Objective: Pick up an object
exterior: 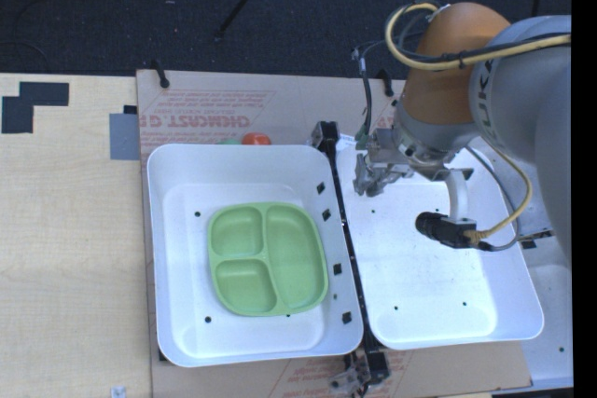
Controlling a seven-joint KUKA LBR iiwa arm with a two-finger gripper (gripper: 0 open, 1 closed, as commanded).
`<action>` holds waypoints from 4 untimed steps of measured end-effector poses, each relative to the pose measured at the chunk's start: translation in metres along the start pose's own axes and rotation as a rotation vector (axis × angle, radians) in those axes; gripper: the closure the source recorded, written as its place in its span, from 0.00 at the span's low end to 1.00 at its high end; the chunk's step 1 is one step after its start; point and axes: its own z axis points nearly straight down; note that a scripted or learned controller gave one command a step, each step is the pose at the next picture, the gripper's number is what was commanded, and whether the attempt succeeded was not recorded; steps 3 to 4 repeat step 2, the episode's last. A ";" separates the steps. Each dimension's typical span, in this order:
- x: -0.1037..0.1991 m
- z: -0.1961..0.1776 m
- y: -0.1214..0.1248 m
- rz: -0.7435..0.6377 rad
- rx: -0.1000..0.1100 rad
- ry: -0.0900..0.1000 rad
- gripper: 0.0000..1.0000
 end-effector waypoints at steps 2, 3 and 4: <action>0.102 -0.019 -0.015 -0.001 -0.003 0.000 1.00; 0.102 -0.019 -0.015 -0.001 -0.003 0.000 1.00; 0.102 -0.019 -0.015 -0.001 -0.003 0.000 1.00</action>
